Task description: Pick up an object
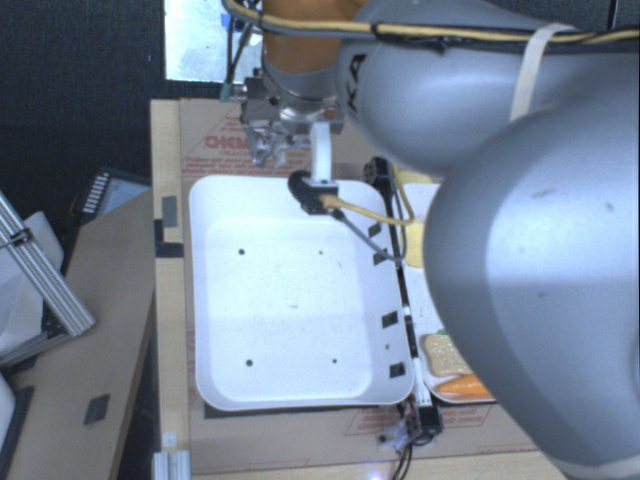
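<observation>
Looking down on the bench, you find the gripper (285, 136) at 12 o'clock of the left bin (215, 298), over its far rim, under the orange band of the arm (520, 218).

- Pincer: spread or pressed together, cannot tell; the wrist housing covers it. Nothing seen pinched.
- Left bin: white floor, a few dark specks.
- Dark piece (308, 192) just inside the far rim, at 5 o'clock of the gripper, with a tan cord (365, 214) trailing off towards 3 o'clock. Tool part or loose object? Unclear.
- Task's things: a tan block (443, 351) and an orange item (466, 388) touching it, in the right bin (418, 200), at 4 o'clock of the frame. The arm's bulk hides most of that bin.

Judgement: approach stage, no grasp yet.

To do it well:
- Pick one target before you descend; the tan block looks the squarer, easier shape.
- Bring the tool directly above it and come straight down, so the divider between the bins is not clipped.
- Close across its narrow side, away from the orange neighbour.
- Lift slowly and confirm the thing rises with the pincer before you count it held.
</observation>
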Robot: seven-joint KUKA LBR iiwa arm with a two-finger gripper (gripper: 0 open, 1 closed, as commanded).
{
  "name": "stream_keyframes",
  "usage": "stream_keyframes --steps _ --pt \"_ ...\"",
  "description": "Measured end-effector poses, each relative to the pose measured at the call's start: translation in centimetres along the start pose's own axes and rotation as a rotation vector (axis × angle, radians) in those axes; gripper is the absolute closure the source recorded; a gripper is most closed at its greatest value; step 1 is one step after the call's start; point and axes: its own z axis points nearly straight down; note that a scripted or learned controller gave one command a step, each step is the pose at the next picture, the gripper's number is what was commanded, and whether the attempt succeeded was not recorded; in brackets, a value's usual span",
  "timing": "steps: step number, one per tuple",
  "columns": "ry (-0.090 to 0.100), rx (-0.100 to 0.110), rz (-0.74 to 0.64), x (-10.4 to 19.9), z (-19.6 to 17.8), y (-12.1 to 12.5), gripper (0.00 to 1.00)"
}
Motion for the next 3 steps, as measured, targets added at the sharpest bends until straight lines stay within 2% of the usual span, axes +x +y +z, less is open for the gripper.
stream_keyframes --steps 2,3 --pt "-0.001 0.001 -0.001 0.0 -0.7 0.0 1.0" --pt "-0.004 0.003 0.01 -6.0 1.6 0.0 1.0"
